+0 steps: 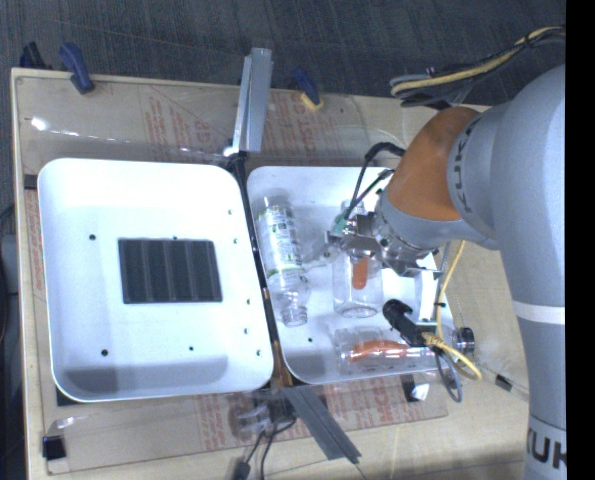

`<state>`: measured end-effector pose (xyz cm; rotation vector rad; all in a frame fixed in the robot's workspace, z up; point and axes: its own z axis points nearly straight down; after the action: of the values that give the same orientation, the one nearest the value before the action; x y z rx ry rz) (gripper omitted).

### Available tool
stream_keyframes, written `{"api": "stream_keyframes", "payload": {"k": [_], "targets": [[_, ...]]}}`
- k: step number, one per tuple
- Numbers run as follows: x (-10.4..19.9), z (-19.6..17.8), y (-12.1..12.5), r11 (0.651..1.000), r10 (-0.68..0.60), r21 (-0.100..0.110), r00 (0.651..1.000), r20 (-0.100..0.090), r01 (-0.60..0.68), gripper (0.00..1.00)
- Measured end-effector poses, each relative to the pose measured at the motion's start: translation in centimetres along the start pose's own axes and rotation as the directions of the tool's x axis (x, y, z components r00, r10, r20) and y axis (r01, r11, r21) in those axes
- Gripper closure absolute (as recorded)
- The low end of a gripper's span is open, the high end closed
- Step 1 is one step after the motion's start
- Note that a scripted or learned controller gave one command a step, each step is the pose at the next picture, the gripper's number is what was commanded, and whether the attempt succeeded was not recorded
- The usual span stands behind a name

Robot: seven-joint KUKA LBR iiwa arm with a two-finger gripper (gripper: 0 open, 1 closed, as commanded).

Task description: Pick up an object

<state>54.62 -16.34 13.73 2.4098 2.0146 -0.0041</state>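
Note:
My gripper point(351, 234) hangs over the middle of the right bin point(312, 183), under the orange wrist band. Just below it stands a clear plastic cup point(357, 286) with an orange piece inside; whether they touch I cannot tell. To its left, a clear plastic bottle point(282, 258) lies lengthwise along the bin's left wall. Near the front wall lies a second clear container point(375, 350), holding something orange. In the left bin point(77, 198) a dark grey ribbed slab point(170, 270) lies flat in the middle.
A grey metal bar point(250, 98) stands up behind the seam between the bins. Blue clamps point(75, 66) hold the bench's back edge. The arm's bulk covers the right bin's right side.

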Motion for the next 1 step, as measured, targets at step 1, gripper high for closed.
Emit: {"api": "stream_keyframes", "payload": {"k": [1], "targets": [[-1.47, 4.57, 3.44, 1.000, -0.022, 0.000, 1.000, 0.004, 0.022, 0.00]]}}
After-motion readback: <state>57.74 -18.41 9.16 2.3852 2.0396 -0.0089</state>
